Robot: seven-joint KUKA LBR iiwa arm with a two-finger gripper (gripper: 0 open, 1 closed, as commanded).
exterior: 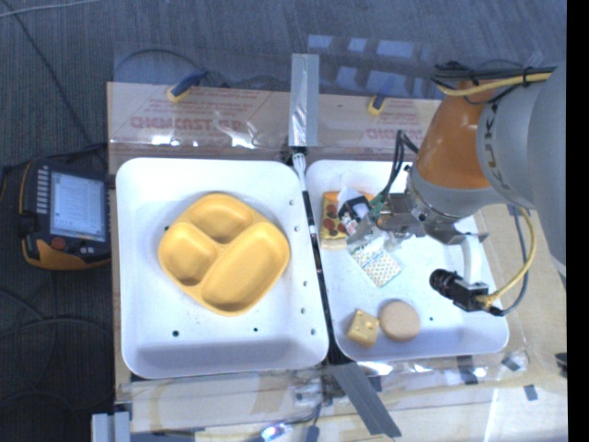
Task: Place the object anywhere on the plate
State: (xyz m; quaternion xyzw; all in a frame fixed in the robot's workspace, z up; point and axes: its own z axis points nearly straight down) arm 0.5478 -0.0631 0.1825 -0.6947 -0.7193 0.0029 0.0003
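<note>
Near front edge of the right bin lie a cheese wedge and a round biscuit-like piece, both untouched. Further back, the gripper sits over a cluster by the left wall: pizza slice, mesh packet. Cannot tell finger state. Risk: it catches two items, or nothing. Yellow plate in left bin waits.

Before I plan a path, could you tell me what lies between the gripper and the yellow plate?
In the camera view, the pizza slice and the bins' rims lie between the gripper and the plate.

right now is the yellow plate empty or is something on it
Empty. The yellow plate in the left bin shows three bare compartments; the cheese wedge and round cookie lie in the right bin.
</note>
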